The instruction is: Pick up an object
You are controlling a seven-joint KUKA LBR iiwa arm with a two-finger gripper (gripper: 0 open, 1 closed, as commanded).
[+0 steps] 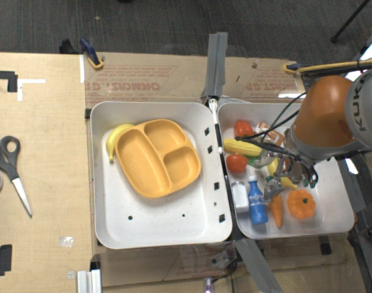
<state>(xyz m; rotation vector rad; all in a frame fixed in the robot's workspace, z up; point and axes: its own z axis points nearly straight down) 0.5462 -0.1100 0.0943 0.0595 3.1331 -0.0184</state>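
Observation:
The right bin (332, 221) holds several toy foods: a corn cob (242, 147), two red tomatoes (244, 129) (236, 162), a blue bottle (257, 204), a white block (239, 196), a carrot (277, 212) and an orange pumpkin (301, 204). My gripper (275, 177) reaches down into the middle of this bin, just above the bottle and carrot, among yellow and green items. The arm's orange band (323, 118) covers the back right of the bin. Cables and the wrist hide the fingertips.
The left bin (112, 218) holds a yellow divided plate (158, 157) with a banana (115, 139) against its left rim. Scissors (11, 170) lie on the wooden bench at far left. A grey divider bar (216, 66) stands behind the bins.

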